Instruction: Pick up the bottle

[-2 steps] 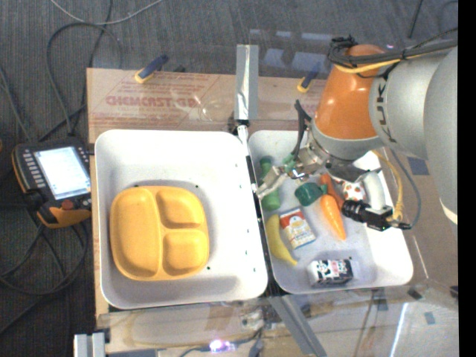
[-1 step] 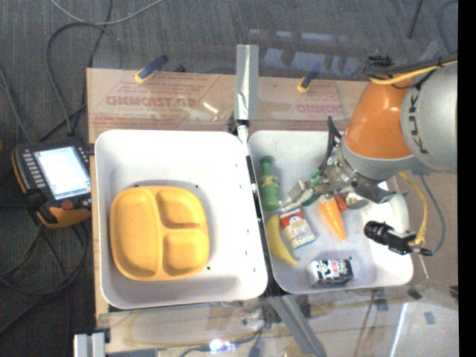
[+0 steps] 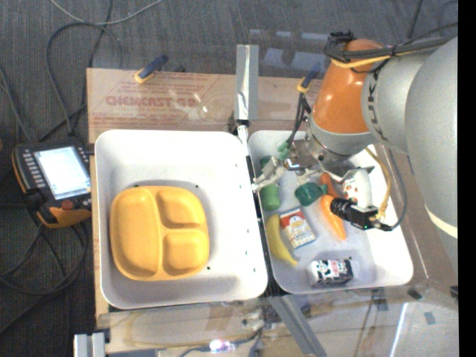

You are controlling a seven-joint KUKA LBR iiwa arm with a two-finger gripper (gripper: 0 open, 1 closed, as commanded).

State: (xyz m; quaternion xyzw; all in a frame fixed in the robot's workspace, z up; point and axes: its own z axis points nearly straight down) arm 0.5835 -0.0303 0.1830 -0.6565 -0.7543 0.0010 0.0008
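In the right bin (image 3: 401, 270), a small green bottle-like object (image 3: 269, 195) lies near the left wall. My gripper (image 3: 269, 172) hangs just above its upper end, close to the wall between the bins. The slanted view and the wrist hide how the gripper stands. A white bottle-shaped item with an orange mark (image 3: 359, 185) lies further right, partly behind the arm's cable.
The right bin also holds a green cup (image 3: 309, 193), a carrot (image 3: 334, 218), a banana (image 3: 281, 241), a red-and-white carton (image 3: 298, 229) and a black-and-white pack (image 3: 332, 271). A yellow divided plate (image 3: 159, 231) sits in the left bin (image 3: 149, 151).
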